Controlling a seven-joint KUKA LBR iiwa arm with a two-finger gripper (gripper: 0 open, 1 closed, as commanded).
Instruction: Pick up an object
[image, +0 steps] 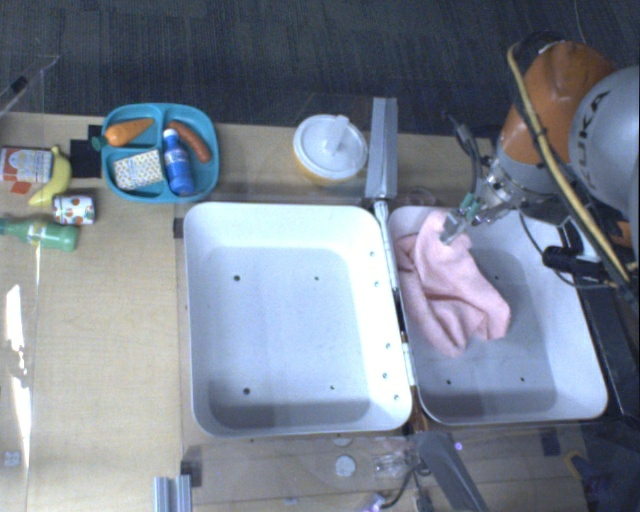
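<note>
Gripper (458, 228) pinching far corner of cloth (452, 290) in right bin (575, 330); grasping step; next calling for lifting clear.

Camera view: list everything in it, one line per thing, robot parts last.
Bins: two, white, side by side on the bench.
Cloth: one, pink, crumpled in the right bin's left half.
Divided tray: one, blue, left of centre at the back, holding toy food.
Lidded bowl: one, white and yellow, behind the left bin.
Small toys: several, mixed colours, far left.
Gripper: one, grey, at the cloth's upper corner.
Arm: one, grey and orange, upper right.
</note>
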